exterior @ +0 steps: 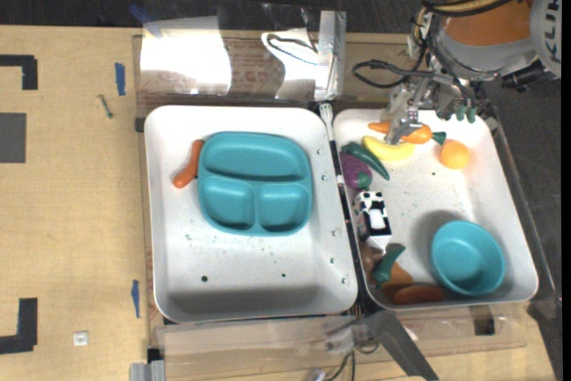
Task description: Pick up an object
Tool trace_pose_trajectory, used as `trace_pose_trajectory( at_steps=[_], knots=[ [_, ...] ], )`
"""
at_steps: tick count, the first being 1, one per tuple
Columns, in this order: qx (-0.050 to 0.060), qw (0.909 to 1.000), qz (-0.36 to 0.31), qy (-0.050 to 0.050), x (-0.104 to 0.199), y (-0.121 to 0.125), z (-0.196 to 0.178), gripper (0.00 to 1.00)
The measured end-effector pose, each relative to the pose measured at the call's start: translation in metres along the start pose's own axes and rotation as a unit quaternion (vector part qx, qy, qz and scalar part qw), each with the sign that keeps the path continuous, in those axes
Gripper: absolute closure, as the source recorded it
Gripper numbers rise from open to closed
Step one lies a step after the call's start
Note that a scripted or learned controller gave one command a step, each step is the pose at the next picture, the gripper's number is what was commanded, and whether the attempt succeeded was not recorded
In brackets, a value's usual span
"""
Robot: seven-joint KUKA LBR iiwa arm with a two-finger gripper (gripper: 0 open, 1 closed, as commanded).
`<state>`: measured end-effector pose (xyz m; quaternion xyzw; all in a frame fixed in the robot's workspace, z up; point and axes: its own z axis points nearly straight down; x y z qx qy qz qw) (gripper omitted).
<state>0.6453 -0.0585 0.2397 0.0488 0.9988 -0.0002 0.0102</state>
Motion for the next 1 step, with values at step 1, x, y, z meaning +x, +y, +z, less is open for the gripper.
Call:
trace_pose_trajectory(
  at_steps=[1],
  knots=[
    [-0.001, 0.9996, -0.027, 0.004, -0.0106, 0.0477, -0.0236, 1.0]
  ],
)
